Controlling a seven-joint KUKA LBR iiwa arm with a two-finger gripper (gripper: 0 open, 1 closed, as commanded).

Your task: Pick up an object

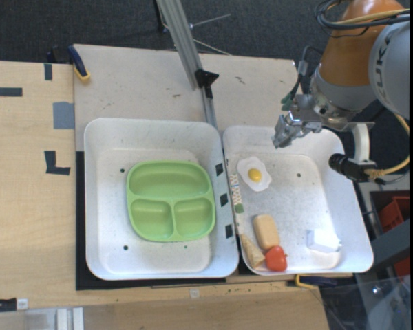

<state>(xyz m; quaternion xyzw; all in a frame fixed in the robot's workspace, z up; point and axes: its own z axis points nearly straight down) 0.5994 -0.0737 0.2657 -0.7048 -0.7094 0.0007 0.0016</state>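
The gripper (283,138) is hanging over the far edge of the right bin (344,184), its tip pointing down and left toward the bin floor. Nothing is sitting between its tips, and how wide it stands cannot be told from this angle. The arm (358,53) is reaching in from the right, its orange band showing above the wrist.

By the look of it, the approach step is in hand: no object is being carried, and the pick is not yet made. The nearest candidate is the toy fried egg (254,174), lying on the bin floor just below and to the left of the tip. The next move probably calls for a short shift toward the egg and a straight descent; the egg is flat, so getting under its rim may be hard.

Farther along the right bin, a tan bread-like block (266,230) is lying near the front, with a red tomato (276,258) touching its near end, and a small white piece (322,240) is resting in the front right corner.

The left bin (103,184) is holding a green divided plate (171,201) with three compartments.
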